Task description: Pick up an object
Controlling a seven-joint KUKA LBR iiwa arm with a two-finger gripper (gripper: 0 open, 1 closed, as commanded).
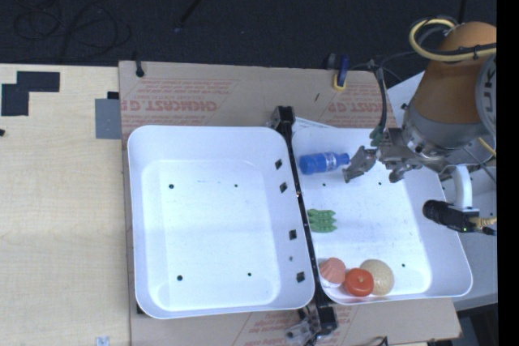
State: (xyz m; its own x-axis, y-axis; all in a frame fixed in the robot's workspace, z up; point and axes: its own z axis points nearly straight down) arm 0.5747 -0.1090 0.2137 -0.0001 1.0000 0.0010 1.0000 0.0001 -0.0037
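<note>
In the right bin [438, 275] a blue bottle [323, 163] with a white cap lies on its side near the back left corner. A small green pod-like item [321, 220] rests by the left wall. At the front left sit a pink piece [332, 270], a red tomato-like ball [358, 282] and a tan round piece [378, 275]. My gripper [375, 164] hangs over the back of the right bin, just right of the bottle. Its fingers are spread, one finger [358, 164] pointing toward the bottle's cap, with nothing between them.
The left bin [150, 174] lies beside the right one, a black clamp strip [293, 198] running between them. Both rest on a cardboard sheet [203, 97]. The arm's orange band [456, 73] and cables rise at the right.
</note>
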